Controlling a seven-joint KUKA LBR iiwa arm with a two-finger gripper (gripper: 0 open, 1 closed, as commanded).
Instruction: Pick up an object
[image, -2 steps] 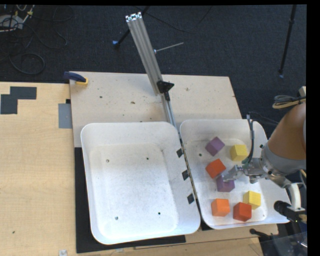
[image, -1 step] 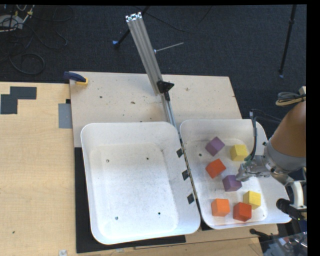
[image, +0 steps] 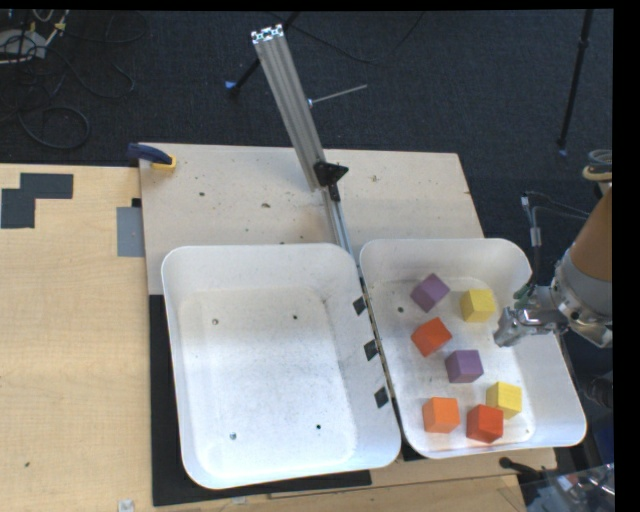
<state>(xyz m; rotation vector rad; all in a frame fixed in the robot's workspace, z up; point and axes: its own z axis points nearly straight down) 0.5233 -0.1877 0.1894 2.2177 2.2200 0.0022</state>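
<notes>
Several small blocks lie in the right bin (image: 545, 400): a purple one (image: 430, 291) and a yellow one (image: 478, 304) toward the back, an orange one (image: 431, 336) and a purple one (image: 464, 365) in the middle. Near the front sit an orange block (image: 441, 414), a red-orange block (image: 485, 423) and a yellow block (image: 505, 397). My gripper (image: 508, 328) hangs over the bin's right side, just right of the back yellow block and apart from it. Nothing shows between its fingertips.
The left bin (image: 200, 270) sits beside the right one, with black clips (image: 371, 349) along the shared wall. A slanted metal post (image: 295, 110) rises behind the bins. A blue-and-yellow tool (image: 152, 156) lies at the bench's far left corner.
</notes>
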